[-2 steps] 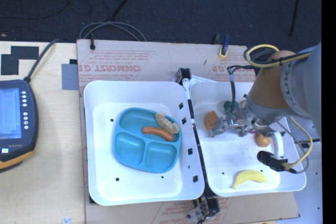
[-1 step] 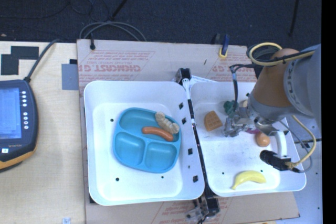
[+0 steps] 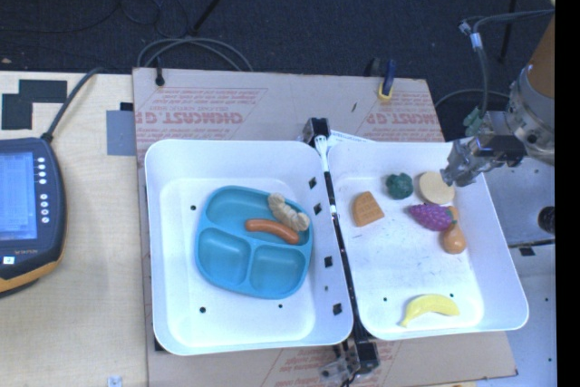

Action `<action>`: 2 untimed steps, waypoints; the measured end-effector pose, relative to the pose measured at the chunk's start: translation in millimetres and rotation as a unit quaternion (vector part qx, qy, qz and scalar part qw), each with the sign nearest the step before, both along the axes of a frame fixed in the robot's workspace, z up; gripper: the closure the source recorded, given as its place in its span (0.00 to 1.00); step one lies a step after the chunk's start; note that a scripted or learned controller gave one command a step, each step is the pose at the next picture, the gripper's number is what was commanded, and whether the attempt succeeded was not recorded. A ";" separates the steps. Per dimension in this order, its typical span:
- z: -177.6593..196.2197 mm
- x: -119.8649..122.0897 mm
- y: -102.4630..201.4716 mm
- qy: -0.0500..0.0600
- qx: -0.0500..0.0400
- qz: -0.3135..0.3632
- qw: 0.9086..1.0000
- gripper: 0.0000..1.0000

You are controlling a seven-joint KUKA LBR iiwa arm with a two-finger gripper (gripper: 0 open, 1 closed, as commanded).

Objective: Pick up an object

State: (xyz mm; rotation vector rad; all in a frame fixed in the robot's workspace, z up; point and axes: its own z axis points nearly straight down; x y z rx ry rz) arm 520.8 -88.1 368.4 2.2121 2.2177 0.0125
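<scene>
Your end effector (image 3: pixel 459 166) sits over the far right edge of the right bin (image 3: pixel 507 285), just beside the round cream-coloured piece (image 3: pixel 435 188); whether it is released or clenched, you cannot tell. Near it lie a dark green item (image 3: pixel 399 186), purple grapes (image 3: pixel 431 215), an orange piece (image 3: pixel 453 239) and a tan wedge (image 3: pixel 367 208). A banana (image 3: pixel 430 308) lies at the near side. In the left bin (image 3: pixel 172 285) your blue tray (image 3: pixel 217 254) holds a sausage (image 3: pixel 274 230).
</scene>
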 end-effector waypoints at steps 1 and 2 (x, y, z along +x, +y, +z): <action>33.3 3.4 73.0 0.006 0.001 0.003 1.000 1.00; 80.2 -34.1 126.1 0.005 0.001 0.002 1.000 1.00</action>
